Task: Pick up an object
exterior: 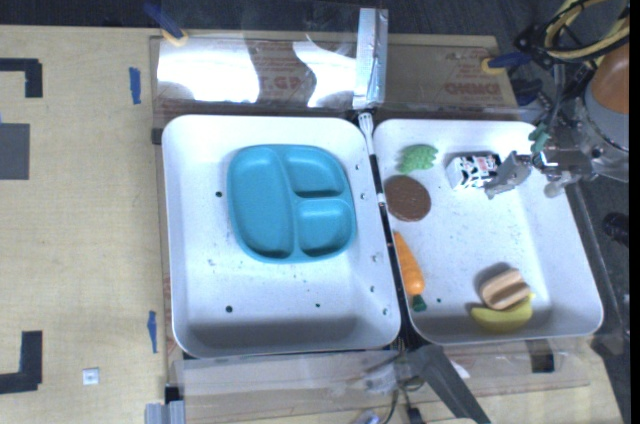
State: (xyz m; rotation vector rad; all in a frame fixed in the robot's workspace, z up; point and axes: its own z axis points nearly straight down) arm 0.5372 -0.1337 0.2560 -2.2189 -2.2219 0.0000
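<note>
The right bin [560, 242] holds several toy foods. A green leafy piece [418, 156] lies at its back left, with a brown round disc [407, 198] just in front of it. A small black-and-white object [471, 170] sits at the back middle. An orange carrot [409, 269] lies along the left wall. A bun sandwich [504, 287] and a yellow banana [501, 315] rest at the front right. My gripper [505, 176] reaches in from the right and hangs right beside the black-and-white object, at its right edge; I cannot tell whether it touches it.
The left bin [200, 302] carries a blue divided plate [292, 202]. A clear plastic sheet and a metal bracket [369, 57] stand behind the bins. Yellow and black cables [585, 2] hang at the upper right near the arm.
</note>
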